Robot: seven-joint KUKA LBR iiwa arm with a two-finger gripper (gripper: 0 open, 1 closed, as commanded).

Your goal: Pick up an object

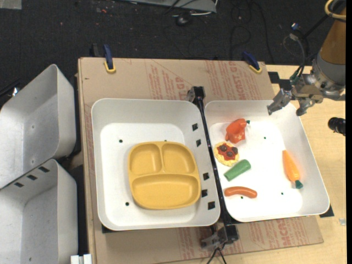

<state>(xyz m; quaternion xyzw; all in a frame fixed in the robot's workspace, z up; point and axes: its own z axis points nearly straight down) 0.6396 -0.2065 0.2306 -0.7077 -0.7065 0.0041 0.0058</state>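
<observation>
Gripper (287, 108) at the far right corner of the right bin (269, 147), on a grey arm (330, 73) reaching in from the right with an orange band above the wrist. Hangs over the bin's far rim, jaws released and spread wide, dark fingers (273, 107) angled down toward the bin, nothing between them. Touches none of the toys.

Five toy foods on the floor of that right bin, all lying flat and loose. Red pepper (236, 130) farthest back, near the bin's left wall, closest of the five to the gripper yet well apart from it. Small round pizza (226, 153) just on the near side of the pepper, almost touching it. Green piece (237, 169) next, slanted, just beside the pizza's near right edge. Red sausage (240, 192) nearest of all, lying left to right. Orange carrot (291, 166) off alone toward the right wall, its dark green tip pointing to the near side.

Left bin (110, 147) alongside, sharing a black clipped seam with the right one. Holds a yellow divided plate (164, 175), three compartments, resting flat at the middle.

Brown cardboard sheet (165, 73) under both bins, pinned at the far edge by two blue clamps (110, 65). Two more white bins (33, 120) off to the left, tilted, one behind the other. Pale wooden bench (335, 153) at the right, dark floor with cables beyond.
</observation>
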